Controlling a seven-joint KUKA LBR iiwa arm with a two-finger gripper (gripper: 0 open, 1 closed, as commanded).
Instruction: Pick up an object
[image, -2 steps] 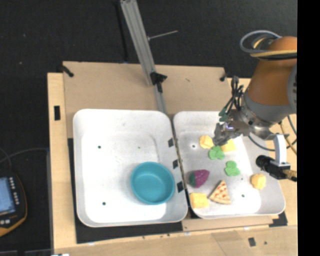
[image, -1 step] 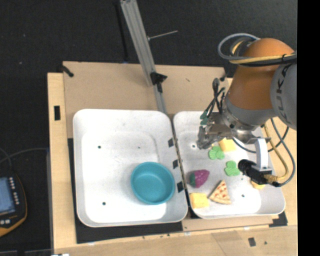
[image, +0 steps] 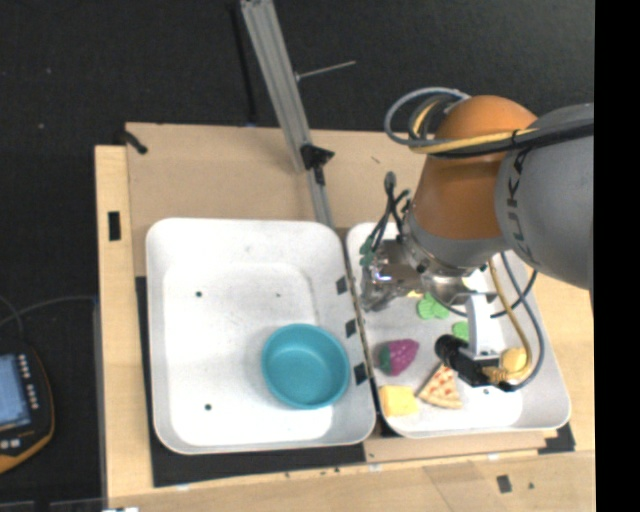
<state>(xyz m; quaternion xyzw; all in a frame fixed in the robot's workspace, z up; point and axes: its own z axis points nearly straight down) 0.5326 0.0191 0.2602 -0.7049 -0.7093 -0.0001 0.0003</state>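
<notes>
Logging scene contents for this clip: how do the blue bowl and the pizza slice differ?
The bowl is round, teal and large; the pizza slice is triangular, orange-yellow and much smaller. The bowl sits in the left bin, the slice among other toys in the right bin. Both rest untouched.

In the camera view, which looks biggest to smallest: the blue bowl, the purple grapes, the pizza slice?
1. Blue bowl, clearly the biggest.
2. Pizza slice and purple grapes look about alike; I can't rank them.

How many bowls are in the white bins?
1. A round teal plastic bowl sits in the left shallow white bin, near its front right corner. The grey arm covers part of the right white bin, so another could be hidden there.
</notes>
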